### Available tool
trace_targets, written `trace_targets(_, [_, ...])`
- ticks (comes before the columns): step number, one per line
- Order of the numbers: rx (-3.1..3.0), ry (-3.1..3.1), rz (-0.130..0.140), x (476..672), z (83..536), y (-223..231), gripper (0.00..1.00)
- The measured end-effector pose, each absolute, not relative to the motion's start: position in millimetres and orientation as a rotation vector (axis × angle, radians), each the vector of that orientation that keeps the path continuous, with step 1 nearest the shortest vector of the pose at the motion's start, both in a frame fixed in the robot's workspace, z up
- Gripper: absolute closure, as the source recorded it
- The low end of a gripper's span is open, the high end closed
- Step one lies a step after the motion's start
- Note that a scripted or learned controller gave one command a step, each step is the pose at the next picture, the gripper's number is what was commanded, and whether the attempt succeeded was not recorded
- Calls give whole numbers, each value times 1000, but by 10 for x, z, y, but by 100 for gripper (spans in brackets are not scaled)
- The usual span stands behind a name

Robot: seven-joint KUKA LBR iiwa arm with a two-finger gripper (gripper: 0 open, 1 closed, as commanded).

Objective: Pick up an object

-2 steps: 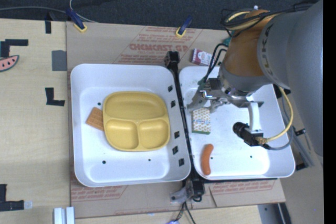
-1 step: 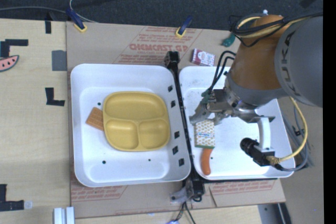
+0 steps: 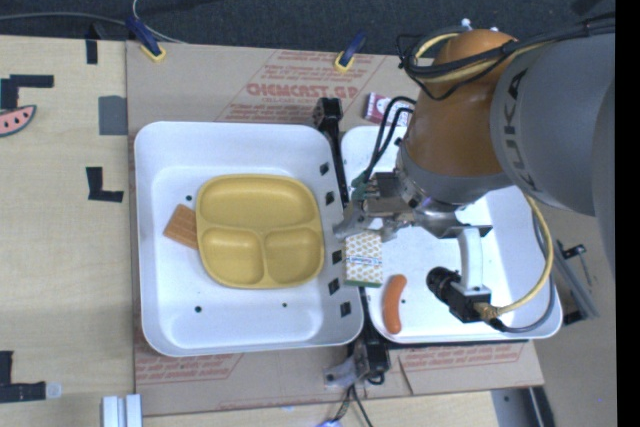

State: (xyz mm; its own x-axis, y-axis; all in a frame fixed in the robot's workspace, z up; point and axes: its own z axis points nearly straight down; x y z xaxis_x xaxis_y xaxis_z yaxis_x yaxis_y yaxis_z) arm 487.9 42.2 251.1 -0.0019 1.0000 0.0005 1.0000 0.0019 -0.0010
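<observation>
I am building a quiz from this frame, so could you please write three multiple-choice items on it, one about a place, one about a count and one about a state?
1. Where does the yellow plastic divided plate lie?
A. In the left white bin
B. In the right white bin
C. On the cardboard outside both bins

2. How many compartments does that plate have?
A. Two
B. Three
C. Five

3. How does the orange sausage-shaped toy lie?
A. Loose on the floor of the right white bin
B. Stacked on the plate
C. Hanging over the bin's rim

Answers:
1 A: the plate sits on the floor of the left white bin, beside a brown flat piece.
2 B: one large section is above and two smaller ones are below.
3 A: it rests on the floor of the right white bin, near the front edge, apart from the gripper.
</observation>
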Motion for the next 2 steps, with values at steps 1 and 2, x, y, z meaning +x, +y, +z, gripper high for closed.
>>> trace_targets(1, [-2219,-2223,1,4846,2613,511,100])
trace_targets(2, [-2218,-2223,3,4833,2560,1042,100])
